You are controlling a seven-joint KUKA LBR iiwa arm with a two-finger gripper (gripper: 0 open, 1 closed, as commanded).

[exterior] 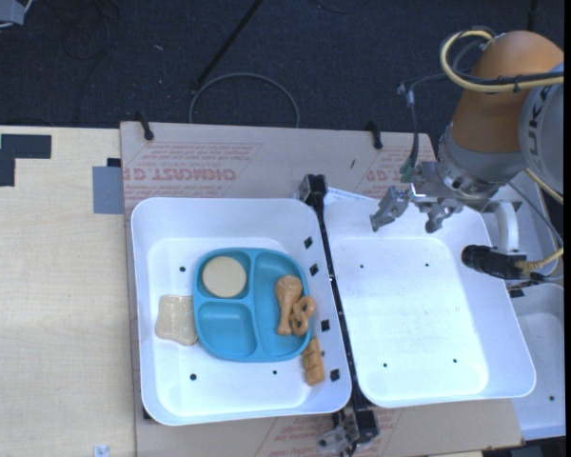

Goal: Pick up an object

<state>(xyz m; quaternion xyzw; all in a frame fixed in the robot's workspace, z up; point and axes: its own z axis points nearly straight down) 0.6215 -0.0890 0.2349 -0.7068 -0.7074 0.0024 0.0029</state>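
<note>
From my station I see the pincer (412, 213) hanging over the far edge of the right-hand shallow white bin (428, 388), its two dark grey fingers (388, 209) spread wide apart with nothing between them. Above it sits the grey arm with its orange band (500, 74), reaching in from the right.

Everything I could pick lies in the left-hand shallow white bin (162, 246), well apart from the pincer. A blue plastic tray with three compartments (236, 336) rests in the middle of that bin. A round tan disc like a flat bun (224, 276) lies in the tray's far-left compartment, and a knobbly tan pretzel-like piece (293, 305) lies in the right compartment. A pale beige toast-shaped slice (177, 320) sits on the bin floor touching the tray's left edge. A small orange-brown ridged piece (313, 362) lies just beside the tray's near-right corner, close to the black divider (325, 284) between the bins on the worktop (48, 303).
</note>
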